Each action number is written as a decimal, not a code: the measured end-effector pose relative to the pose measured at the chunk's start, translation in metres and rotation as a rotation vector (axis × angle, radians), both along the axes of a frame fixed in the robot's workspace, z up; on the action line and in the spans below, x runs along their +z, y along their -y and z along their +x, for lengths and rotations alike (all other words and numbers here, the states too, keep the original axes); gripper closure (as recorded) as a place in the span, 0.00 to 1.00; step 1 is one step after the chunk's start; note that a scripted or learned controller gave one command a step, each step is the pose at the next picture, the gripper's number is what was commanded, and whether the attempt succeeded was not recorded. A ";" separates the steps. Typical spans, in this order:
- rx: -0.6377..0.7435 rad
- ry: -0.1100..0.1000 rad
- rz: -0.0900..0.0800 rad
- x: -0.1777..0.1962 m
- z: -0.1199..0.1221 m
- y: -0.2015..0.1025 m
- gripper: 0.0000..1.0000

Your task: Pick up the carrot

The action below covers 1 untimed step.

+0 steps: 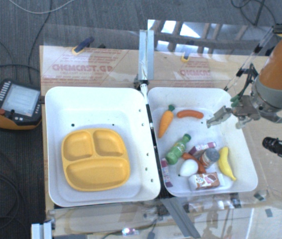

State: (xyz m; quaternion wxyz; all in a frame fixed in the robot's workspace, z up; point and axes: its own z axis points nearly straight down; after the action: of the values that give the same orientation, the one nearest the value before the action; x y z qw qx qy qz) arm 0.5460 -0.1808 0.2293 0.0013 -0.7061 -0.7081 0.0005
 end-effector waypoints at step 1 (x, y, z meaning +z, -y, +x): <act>-0.076 -0.001 -0.001 -0.051 -0.062 0.036 0.00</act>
State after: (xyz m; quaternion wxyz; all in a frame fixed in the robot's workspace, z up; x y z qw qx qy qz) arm 0.4839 -0.2172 0.1785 0.0012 -0.7326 -0.6807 0.0013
